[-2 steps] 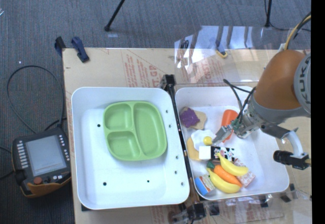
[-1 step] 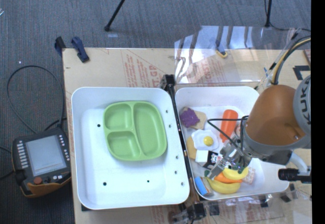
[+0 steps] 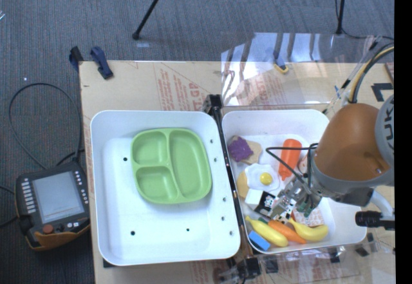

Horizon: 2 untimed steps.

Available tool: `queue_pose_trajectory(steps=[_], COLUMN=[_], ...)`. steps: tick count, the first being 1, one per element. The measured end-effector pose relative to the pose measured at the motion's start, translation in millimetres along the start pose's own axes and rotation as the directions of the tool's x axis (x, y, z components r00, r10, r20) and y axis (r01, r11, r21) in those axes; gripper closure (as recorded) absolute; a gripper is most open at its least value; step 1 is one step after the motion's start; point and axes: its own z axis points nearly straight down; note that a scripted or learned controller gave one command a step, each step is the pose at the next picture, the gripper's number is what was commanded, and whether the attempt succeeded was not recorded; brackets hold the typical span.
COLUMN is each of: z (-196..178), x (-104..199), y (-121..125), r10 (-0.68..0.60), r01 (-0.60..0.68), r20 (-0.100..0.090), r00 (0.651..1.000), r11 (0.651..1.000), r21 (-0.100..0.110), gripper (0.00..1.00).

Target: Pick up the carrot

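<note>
Orange carrot (image 3: 286, 232): lying in the right bin (image 3: 322, 118), near its front edge, slanted down toward the right, between a blue block and a banana.
Gripper (image 3: 291, 202): hanging low over the right bin's middle, just behind the carrot; fingers hard to make out against the clutter beneath, so width of opening cannot be told; nothing seen held between them.
Arm (image 3: 351, 147): reaching in from the right, orange band broad above the wrist, grey housing below it, covering the bin's right part.
Right bin contents: purple piece (image 3: 239, 147) at the back left, orange-red cylinder (image 3: 291, 151) upright behind the gripper, fried egg (image 3: 262, 178) left of centre, small black-and-white box (image 3: 266, 201) just beside the gripper, yellow banana (image 3: 310, 231) at the front right touching the carrot's end, blue block (image 3: 259, 240) at the front left.
Left bin (image 3: 103, 147): white, shallow, bearing a green divided plate (image 3: 172, 164) with three compartments, set toward the back right.
Bench (image 3: 154, 86): brown board under both bins, blue clamp (image 3: 100, 60) at its back left corner.
Floor: dark carpet, teach pendant (image 3: 54, 201) lying at the left with a black cable looping behind it.
</note>
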Motion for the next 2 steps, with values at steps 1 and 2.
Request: queue_pose_trajectory(steps=[1, 2], z=[-70.1, -69.4], x=[54.0, 53.7], y=[41.4, 40.4], r10=[0.268, 0.270], r01=[-0.268, -0.270], r20=[0.001, 0.001], r00=[0.963, 0.963], r11=[0.963, 0.963], r21=[0.003, 0.004], gripper=[1.00, 0.00])
